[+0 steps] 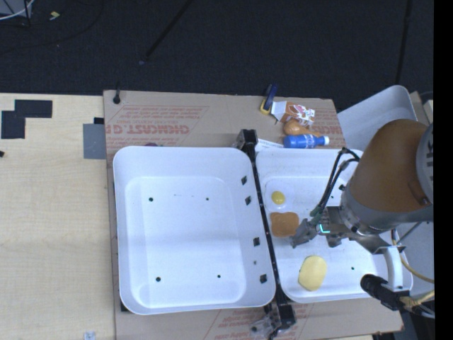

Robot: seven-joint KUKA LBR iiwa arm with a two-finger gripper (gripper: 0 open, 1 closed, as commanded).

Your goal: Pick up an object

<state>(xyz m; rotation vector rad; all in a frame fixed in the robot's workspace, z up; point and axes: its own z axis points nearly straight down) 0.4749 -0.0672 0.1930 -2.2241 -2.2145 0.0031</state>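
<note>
Camera view: gripper (303, 236), jaw state impossible to tell, sits just right of the brown object (284, 223) near the right bin's (340, 289) left wall.

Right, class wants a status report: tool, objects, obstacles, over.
Tool low in right bin, beside brown object. Yellow lemon-like object just below, small yellow piece above. Nothing seen gripped. Objects crowd close.

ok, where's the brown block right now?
In the right bin, near its left wall: the brown block lies just below the small yellow ball, beside the gripper.
</note>
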